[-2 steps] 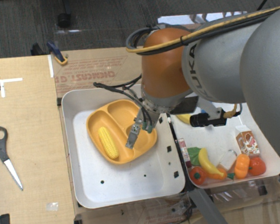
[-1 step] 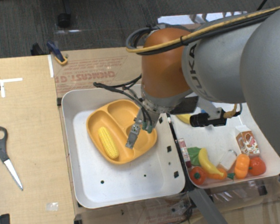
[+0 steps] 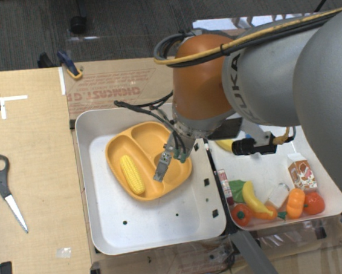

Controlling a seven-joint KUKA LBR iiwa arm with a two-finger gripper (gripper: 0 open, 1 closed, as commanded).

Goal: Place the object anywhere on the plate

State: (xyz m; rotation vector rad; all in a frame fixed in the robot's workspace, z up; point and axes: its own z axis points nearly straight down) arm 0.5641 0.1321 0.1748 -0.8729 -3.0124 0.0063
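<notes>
Over plate [image 3: 116, 146] right half | hand [image 3: 168, 158] fingers spread, holding nothing | corn [image 3: 132, 173] apart, left

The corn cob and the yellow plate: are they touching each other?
Touching. The camera view shows the corn cob lying flat inside the left compartment of the yellow plate, resting on its floor with no gap visible.

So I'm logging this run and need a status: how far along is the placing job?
Done, by the look of it: the corn cob lies in the left compartment of the yellow plate. In hand: the gripper hovers over the right compartment with nothing visible between its fingers. Left: mainly pulling the arm clear. The other toy foods sit in the right bin.
</notes>
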